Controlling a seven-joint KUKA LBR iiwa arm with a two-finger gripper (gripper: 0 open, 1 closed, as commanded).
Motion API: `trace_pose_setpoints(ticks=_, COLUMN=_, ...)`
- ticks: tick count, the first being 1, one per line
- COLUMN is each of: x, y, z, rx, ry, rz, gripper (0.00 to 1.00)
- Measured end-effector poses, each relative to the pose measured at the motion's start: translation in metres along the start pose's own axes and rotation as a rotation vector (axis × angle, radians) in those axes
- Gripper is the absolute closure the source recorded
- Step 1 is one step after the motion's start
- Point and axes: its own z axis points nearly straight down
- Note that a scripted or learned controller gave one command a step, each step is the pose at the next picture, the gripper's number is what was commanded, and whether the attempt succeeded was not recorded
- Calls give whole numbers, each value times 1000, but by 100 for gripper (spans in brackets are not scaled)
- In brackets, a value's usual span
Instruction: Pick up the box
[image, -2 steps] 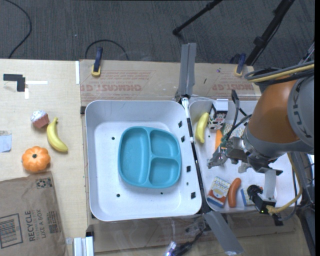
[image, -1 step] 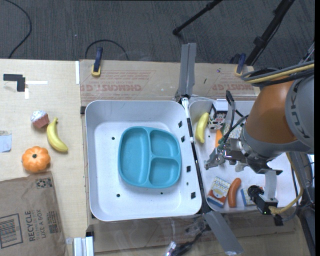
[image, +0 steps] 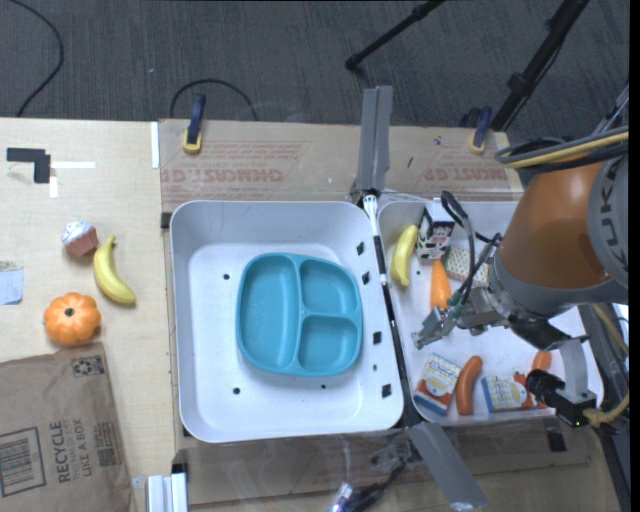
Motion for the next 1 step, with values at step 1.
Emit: trace_pose_setpoints(ticks=1, x=-5, y=0, z=-31, rx=-3, ry=-1, rz=-32, gripper=0)
